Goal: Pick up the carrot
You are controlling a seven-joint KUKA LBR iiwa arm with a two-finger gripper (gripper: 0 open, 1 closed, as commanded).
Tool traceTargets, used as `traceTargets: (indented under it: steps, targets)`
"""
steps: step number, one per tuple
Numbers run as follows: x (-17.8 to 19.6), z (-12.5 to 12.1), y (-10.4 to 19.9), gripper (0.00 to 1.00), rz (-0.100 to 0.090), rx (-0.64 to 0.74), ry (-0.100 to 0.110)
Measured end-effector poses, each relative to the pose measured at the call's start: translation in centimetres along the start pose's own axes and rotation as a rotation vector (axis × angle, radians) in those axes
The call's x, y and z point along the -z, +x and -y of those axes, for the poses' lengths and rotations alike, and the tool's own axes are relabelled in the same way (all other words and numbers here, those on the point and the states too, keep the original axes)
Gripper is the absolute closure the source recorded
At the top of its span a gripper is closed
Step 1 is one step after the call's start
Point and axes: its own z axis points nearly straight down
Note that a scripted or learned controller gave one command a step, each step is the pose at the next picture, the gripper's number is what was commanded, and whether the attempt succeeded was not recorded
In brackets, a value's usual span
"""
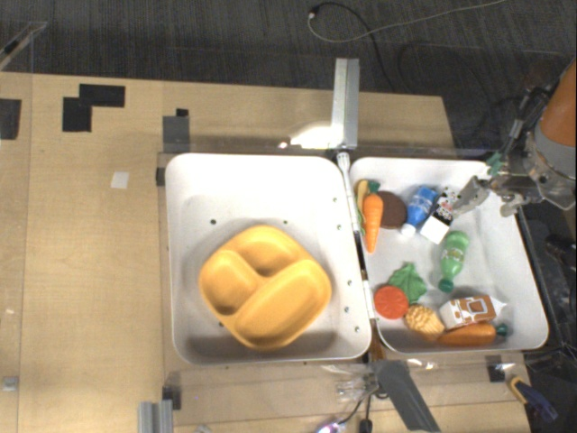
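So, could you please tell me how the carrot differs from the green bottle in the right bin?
The carrot is orange and tapers to a point; the green bottle is translucent green and rounded. The carrot lies against the bin's left wall; the bottle lies nearer the middle. Both lie roughly lengthwise, apart from the gripper.

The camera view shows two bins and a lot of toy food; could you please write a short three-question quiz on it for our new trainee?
1. True or false: the carrot lies in the same bin as the yellow divided plate.
2. Which item lies right beside the carrot? A) the green bottle B) the brown round item C) the tomato
3. Fill in: the gripper hangs over the ___ bin, as the camera sees it.

Key
1. False. The carrot lies in the right bin, along its left wall; the plate sits in the left bin.
2. B.
3. Right, near that bin's upper right part, apart from the carrot.
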Motion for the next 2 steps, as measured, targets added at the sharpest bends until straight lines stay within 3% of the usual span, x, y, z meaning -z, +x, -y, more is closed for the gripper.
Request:
traceTargets:
  steps: [1, 2]
  targets:
    - [4.4, -7.8, 13.2, 0.0, -0.001, 0.088, -0.004]
    - [10.1, -6.9, 7.8, 0.0, 0.001, -0.093, -0.003]
